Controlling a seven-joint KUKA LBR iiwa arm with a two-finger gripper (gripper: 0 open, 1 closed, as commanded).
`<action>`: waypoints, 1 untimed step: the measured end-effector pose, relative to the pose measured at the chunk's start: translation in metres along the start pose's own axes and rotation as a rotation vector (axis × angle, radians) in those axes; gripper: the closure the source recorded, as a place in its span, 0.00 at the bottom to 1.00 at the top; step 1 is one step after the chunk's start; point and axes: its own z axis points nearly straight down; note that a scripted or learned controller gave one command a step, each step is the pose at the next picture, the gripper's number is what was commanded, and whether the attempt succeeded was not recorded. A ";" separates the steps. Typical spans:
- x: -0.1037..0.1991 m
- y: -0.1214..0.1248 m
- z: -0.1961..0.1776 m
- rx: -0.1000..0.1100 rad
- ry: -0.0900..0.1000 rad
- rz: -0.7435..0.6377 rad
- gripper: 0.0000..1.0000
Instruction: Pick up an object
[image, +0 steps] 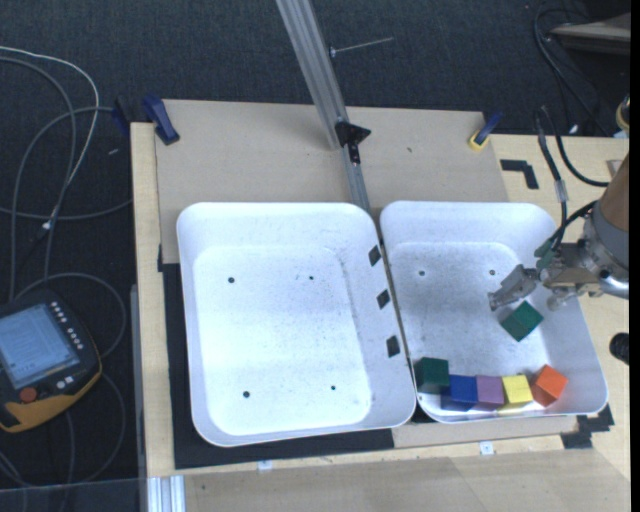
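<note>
My gripper reaches in from the right over the right bin, at its right-hand side. A dark green cube shows tilted just below the gripper and touches its lower end in this view; whether it is gripped or resting on the bin floor is unclear. Along the bin's front wall lies a row of cubes: green, blue, purple, yellow and orange.
The left bin sits beside the right one, joined by black clips. A metal pole slants over the back of the bench. A teach pendant and cables lie on the floor at left.
</note>
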 end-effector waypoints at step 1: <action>0.001 0.001 -0.011 -0.003 0.000 -0.002 1.00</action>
